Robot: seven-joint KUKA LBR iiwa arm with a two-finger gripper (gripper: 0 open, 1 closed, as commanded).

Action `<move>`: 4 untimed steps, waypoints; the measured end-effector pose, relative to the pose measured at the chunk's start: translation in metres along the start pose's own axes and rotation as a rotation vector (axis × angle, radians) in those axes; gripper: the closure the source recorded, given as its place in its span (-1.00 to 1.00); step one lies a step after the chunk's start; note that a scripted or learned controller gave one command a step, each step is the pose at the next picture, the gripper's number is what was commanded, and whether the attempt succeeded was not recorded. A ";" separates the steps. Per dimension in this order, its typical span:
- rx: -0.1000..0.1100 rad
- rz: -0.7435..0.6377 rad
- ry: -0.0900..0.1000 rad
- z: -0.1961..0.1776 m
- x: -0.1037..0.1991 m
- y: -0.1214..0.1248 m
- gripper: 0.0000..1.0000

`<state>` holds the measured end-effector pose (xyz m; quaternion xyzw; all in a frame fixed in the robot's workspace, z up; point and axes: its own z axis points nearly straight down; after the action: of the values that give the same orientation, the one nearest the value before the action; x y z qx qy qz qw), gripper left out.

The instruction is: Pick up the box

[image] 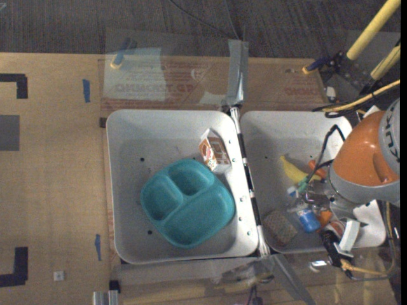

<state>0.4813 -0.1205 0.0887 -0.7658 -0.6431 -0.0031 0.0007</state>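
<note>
Your box (215, 151) sits in the left bin (127, 132), centre frame, touching the teal tray (187, 203). Judge it light, crushable cardboard; take its flat sides. Whether the gripper (311, 199), lower right, grasps anything, I cannot tell.

Tan wood tabletop (51, 189) w/ black tape marks at left edge (14, 86) & blue tape bits (86, 90); clear plastic sheet (172, 75) at far side; dark carpet floor (95, 11) beyond, black cable (191, 11) across it
</note>
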 end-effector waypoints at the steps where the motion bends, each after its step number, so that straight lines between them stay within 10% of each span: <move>1: -0.006 -0.316 -0.007 0.000 0.026 0.084 1.00; 2: -0.003 -0.516 -0.006 0.000 -0.011 0.039 1.00; 3: 0.000 -0.801 -0.006 -0.096 0.053 0.008 1.00; 4: -0.024 -1.053 -0.023 -0.008 0.005 0.007 1.00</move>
<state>0.4890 -0.1172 0.0970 -0.3389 -0.9407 -0.0022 -0.0167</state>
